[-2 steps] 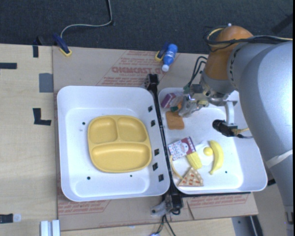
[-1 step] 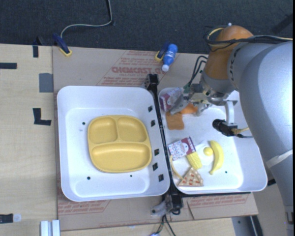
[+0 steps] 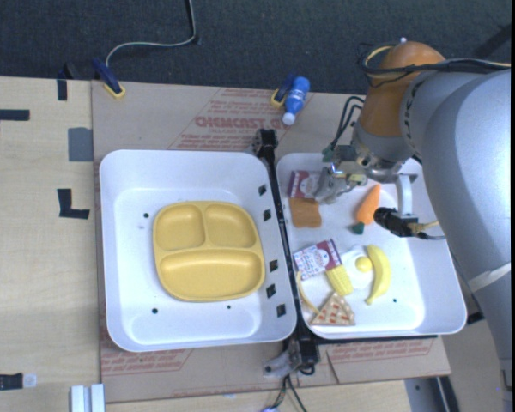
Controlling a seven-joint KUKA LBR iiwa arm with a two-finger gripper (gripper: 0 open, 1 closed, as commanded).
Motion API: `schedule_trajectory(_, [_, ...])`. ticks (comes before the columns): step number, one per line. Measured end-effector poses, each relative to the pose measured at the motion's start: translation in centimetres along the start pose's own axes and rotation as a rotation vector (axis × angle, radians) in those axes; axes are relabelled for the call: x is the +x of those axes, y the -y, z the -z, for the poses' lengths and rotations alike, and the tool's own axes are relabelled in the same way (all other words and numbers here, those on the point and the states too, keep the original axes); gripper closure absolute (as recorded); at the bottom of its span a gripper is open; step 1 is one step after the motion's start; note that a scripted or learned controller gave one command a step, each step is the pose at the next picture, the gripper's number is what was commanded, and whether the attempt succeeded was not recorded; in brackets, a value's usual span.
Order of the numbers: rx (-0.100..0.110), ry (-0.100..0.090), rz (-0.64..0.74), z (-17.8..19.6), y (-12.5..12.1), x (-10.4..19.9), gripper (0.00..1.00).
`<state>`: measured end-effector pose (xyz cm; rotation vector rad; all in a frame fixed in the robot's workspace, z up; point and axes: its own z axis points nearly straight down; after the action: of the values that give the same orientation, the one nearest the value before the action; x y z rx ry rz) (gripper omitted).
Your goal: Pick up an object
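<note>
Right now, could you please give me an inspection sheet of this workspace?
Surface: cardboard-covered bench bearing left bin and right bin.
Job's things: right bin holds carrot, banana, corn, waffle slice, brown block, two small packets.
Clutter: yellow divided tray in left bin; blue-capped bottle on the bench.
Grippers: gripper low over the right bin's far end.
Cables: cable behind the bench.
Surroundings: dark floor.

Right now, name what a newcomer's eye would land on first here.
The yellow divided plate sits alone in the left bin and draws the eye first. Next comes the big grey arm reaching in from the right, its end effector low over the right bin, near a brown block, carrot and banana.
</note>
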<state>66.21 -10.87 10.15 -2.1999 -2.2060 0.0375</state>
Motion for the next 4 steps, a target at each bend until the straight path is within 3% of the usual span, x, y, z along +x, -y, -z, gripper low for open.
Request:
schedule_trajectory(1, [0.000, 0.000, 0.000, 0.0, 0.0, 0.0, 0.00])
schedule_trajectory(2, [-0.025, 0.003, 0.000, -1.5, -0.5, -1.2, 0.00])
schedule_trajectory(4, [-0.036, 0.004, -0.002, -1.6, -0.7, 1.2, 0.00])
